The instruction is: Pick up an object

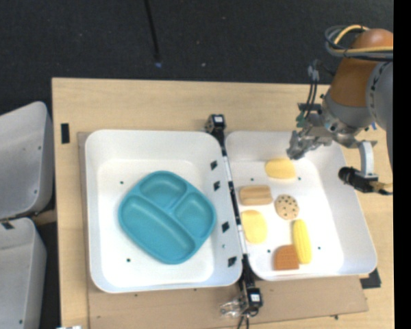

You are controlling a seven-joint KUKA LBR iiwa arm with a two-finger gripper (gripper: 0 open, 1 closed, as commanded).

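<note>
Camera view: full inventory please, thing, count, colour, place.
bins: 2, white, side by side on the bench
divided plate: 1, teal, left bin
yellow food piece: 1, pale yellow, right bin, far end, just below the gripper
bread-like piece: 1, tan, right bin, near divider
cookie: 1, tan, speckled, right bin centre
yellow lump: 1, yellow, right bin
corn cob: 1, yellow, right bin, near end
orange block: 1, orange-brown, beside the corn
arm: 1, grey and orange, right
gripper: 1, dark, over right bin's far end

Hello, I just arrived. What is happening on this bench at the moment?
A grey robot arm with an orange band reaches in from the right, and its claw hangs over the far end of the right bin, just beside a pale yellow food piece. Several other toy foods lie in that bin, untouched. The left bin holds a blue divided plate.
</note>
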